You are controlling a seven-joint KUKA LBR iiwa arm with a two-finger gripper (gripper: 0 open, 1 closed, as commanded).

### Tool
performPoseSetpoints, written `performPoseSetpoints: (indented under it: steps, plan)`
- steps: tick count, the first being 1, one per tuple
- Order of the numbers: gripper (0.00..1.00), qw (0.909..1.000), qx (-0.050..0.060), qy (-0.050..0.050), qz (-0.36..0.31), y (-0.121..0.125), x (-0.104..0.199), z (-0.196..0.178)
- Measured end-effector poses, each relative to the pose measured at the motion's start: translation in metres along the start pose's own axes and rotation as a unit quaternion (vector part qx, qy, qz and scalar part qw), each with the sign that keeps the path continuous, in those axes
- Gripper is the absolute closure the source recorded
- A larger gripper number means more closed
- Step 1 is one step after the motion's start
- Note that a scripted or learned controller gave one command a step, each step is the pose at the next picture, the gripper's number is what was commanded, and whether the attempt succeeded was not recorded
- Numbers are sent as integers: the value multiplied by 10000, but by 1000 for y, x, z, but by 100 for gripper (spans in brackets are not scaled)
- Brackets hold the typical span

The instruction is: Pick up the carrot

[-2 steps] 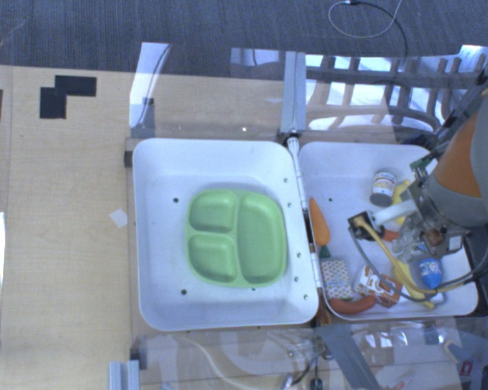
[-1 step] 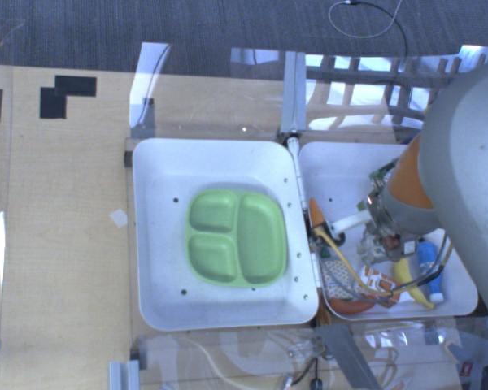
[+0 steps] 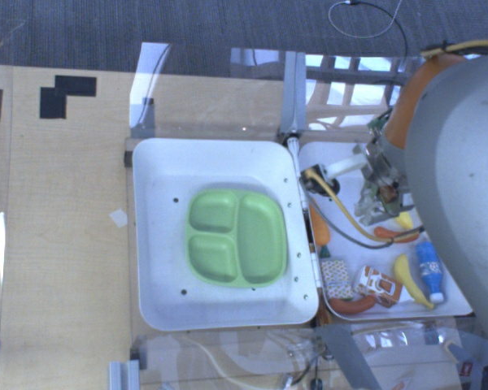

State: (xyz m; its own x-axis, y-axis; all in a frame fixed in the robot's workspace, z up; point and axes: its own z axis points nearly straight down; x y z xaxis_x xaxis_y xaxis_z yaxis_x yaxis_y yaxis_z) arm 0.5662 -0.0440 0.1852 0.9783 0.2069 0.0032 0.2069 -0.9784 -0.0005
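So the carrot (image 3: 320, 227) looks to be the short orange piece lying right up against the left wall of the right bin (image 3: 346, 154), about mid-height in the frame and just above a checkered packet (image 3: 335, 276). The gripper (image 3: 377, 205) hangs over the middle of that same bin, off to the right of the carrot and apart from it. Honestly I can't tell from this angle whether the jaws are released or clenched, and nothing is visibly held.

My take on doing this well: the wall is the whole problem. The carrot lies lengthwise along it, so a straight-down grab across its width probably leaves no room on the wall side. I'd shift toward frame left, line up over the carrot's middle, and come down slow. If there's no gap, nudge it away from the wall first.

Watch out for the reddish-orange long thing (image 3: 394, 234) just below and right of the gripper. It's a similar colour and much closer, so it's an easy wrong pick. The sausage (image 3: 354, 305) near the bottom edge is another lookalike. The banana (image 3: 411, 281) and blue bottle (image 3: 429, 270) at lower right are well out of the way.

The left bin (image 3: 159, 218) with the green plate (image 3: 236, 236) doesn't matter for this step.
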Motion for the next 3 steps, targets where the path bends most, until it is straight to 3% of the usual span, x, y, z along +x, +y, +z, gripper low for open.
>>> performPoseSetpoints:
  steps: [1, 2, 3]
  plan:
    - [100, 10000, -3, 34, 17, 30, -54, 95]
    - [100, 10000, -1, 1, 0, 8, 2, 0]
    - [100, 10000, 3, -14, -1, -18, -15, 1]
